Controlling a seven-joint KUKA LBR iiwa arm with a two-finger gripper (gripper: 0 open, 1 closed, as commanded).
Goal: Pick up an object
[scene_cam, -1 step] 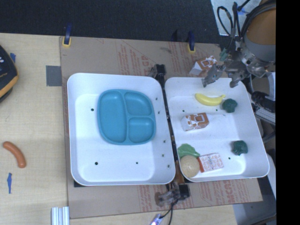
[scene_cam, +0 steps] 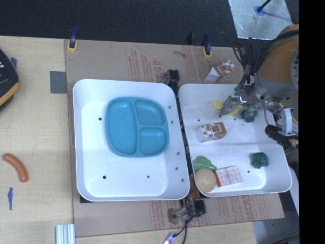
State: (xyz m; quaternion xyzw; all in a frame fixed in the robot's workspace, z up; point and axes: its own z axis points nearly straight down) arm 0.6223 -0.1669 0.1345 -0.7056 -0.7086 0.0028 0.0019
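1. Arm [scene_cam: 282,60] enters from the right, orange band above the wrist, reaching over the far right part of the right bin [scene_cam: 244,187].
2. Gripper [scene_cam: 237,104] sits low over that bin's far edge area, just beside a yellow item [scene_cam: 219,106] — contact can't be confirmed.
3. Jaws: too dark and cluttered to read; can't tell how far apart they stand or whether anything is between them.
4. A small dark green piece [scene_cam: 249,117] lies right under the gripper body, touching or nearly so.
5. Right bin centre: a brown-and-white packet [scene_cam: 211,131], lying flat, apart from the gripper.
6. Right bin, right side near the near edge: a dark green lump [scene_cam: 259,159].
7. Right bin, near-left corner: a light green piece [scene_cam: 202,162] against a round tan item [scene_cam: 205,179], with a red-and-white packet [scene_cam: 229,176] just beside them on the right.
8. Left bin [scene_cam: 86,136] holds a blue divided plate [scene_cam: 136,126], three compartments, centred toward the far side.
9. Outside the bins: another small brown-and-white carton [scene_cam: 221,70] on the cardboard past the right bin's far edge; a sausage-shaped item [scene_cam: 15,166] on the bench at the left edge — well apart from both bins.
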